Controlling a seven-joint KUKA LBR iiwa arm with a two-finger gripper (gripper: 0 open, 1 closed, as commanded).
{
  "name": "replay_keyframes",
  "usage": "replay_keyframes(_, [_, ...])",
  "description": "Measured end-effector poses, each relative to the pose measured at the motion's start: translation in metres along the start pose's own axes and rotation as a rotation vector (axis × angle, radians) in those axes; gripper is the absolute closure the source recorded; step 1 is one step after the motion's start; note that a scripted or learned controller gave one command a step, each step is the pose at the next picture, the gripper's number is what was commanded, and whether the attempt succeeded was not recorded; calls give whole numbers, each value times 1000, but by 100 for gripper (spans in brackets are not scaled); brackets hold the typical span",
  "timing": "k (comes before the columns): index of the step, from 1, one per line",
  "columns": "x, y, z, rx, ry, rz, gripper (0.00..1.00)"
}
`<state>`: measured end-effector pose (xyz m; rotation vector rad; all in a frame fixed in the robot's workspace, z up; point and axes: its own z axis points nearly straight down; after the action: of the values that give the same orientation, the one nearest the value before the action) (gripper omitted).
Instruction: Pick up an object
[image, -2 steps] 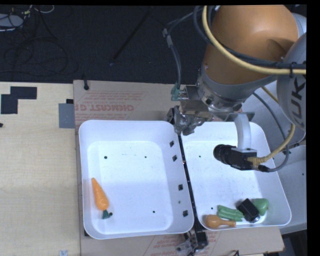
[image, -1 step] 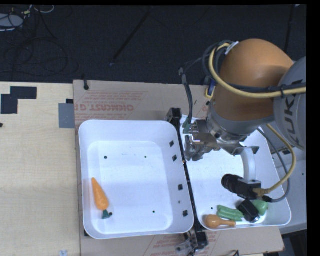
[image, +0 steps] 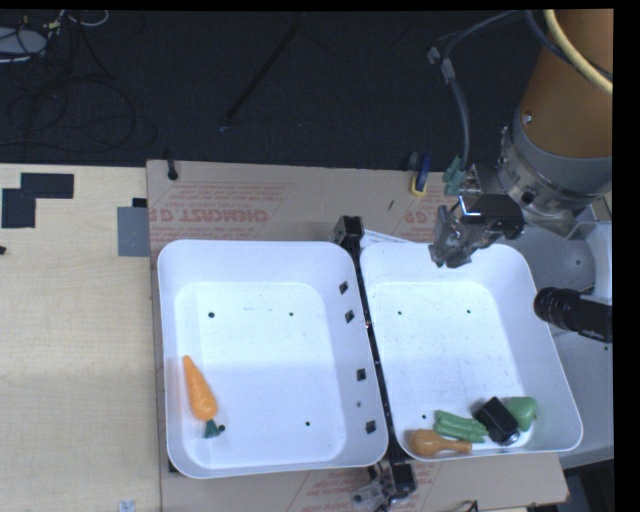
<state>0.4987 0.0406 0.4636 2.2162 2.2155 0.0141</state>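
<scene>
Partly hidden under black block (image: 496, 419): green toy (image: 519, 408).

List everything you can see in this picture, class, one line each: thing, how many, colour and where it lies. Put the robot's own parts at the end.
bins: two, white, shallow, side by side on the bench
carrot: one, orange with a dark green stub, left bin, near its front left corner
pear-shaped object: one, orange-tan, right bin, front edge
green pod-like object: one, green, right bin, just behind the pear-shaped one
black block: one, black, right bin, front right corner, lying partly over a green item
rounded green object: one, light green, right bin, beside the black block
cardboard sheet: one, brown, under the bins
arm: one, orange band, entering from the right
pincer: one, dark grey, above the right bin's back edge
</scene>
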Motion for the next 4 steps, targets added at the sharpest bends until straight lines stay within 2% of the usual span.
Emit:
replay_keyframes(1, [-23,26,137,27,-3,3,100])
replay_keyframes(2, [26,44,-23,-4,2,-6,100])
replay_keyframes(3, [105,127,127,23,-2,-7,100])
replay_keyframes(4, [48,121,45,8,-2,4,100])
